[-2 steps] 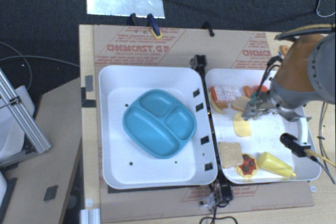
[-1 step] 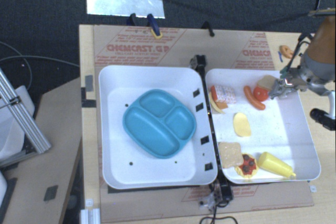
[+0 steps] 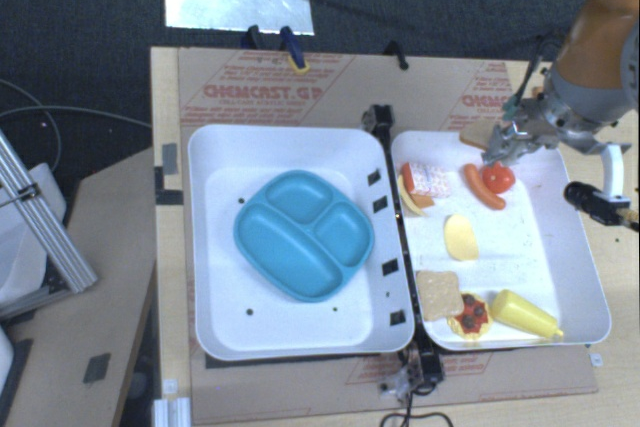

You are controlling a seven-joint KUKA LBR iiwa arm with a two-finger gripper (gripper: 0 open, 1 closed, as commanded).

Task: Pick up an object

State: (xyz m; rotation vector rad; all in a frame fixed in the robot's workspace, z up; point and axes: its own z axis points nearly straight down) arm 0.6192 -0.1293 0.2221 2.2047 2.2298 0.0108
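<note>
My gripper (image 3: 503, 148) hangs over the far part of the right bin (image 3: 570, 245), coming in from the right. Right beneath its tip sits a red tomato (image 3: 499, 179), touching an orange sausage-shaped piece (image 3: 480, 187). I cannot see anything held. Other toy foods in this bin: a red and white packet (image 3: 428, 181), a pale yellow oval slice (image 3: 460, 238), a brown bread slice (image 3: 438, 293), a red and yellow piece (image 3: 471, 315) and a yellow bottle (image 3: 523, 313) at the near edge.
The left bin (image 3: 215, 215) holds a blue divided plate (image 3: 303, 233). A black divider with clips (image 3: 392, 225) runs between the bins. A tan piece (image 3: 478, 132) lies on the cardboard just behind the right bin.
</note>
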